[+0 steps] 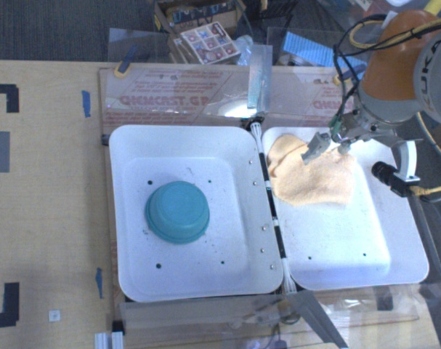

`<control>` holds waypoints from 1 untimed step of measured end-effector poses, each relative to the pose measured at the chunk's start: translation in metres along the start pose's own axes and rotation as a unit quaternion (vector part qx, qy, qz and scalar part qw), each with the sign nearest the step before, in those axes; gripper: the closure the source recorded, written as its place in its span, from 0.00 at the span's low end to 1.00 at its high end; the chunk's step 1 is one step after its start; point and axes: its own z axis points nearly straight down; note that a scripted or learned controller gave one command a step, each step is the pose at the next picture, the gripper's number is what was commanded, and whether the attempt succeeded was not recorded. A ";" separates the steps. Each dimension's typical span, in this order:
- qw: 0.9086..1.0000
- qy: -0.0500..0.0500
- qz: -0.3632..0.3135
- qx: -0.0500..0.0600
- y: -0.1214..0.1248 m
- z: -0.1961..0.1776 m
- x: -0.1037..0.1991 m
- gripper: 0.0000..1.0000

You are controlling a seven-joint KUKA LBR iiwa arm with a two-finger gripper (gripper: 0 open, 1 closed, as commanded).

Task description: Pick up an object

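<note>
On the wooden tabletop (pixel 46 217) stand two shallow white bins side by side. In the left bin (pixel 126 158) a teal bowl (pixel 178 211) sits upside down near the middle, well apart from the arm and not touched. The right bin (pixel 365 246) holds a pale yellow cloth (pixel 311 179), crumpled against its upper left part and lying on the bin floor. The end effector (pixel 328 145) hangs over the upper right edge of this cloth, its two fingers spread a little, with one fingertip close to or touching the fabric; nothing is seen between them. Judged from this, the pick is not yet done: the approach to the cloth looks nearly complete, while closing on it and lifting are left.
</note>
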 end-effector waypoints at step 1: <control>1.000 -0.003 0.003 -0.006 -0.011 0.083 -0.041 0.00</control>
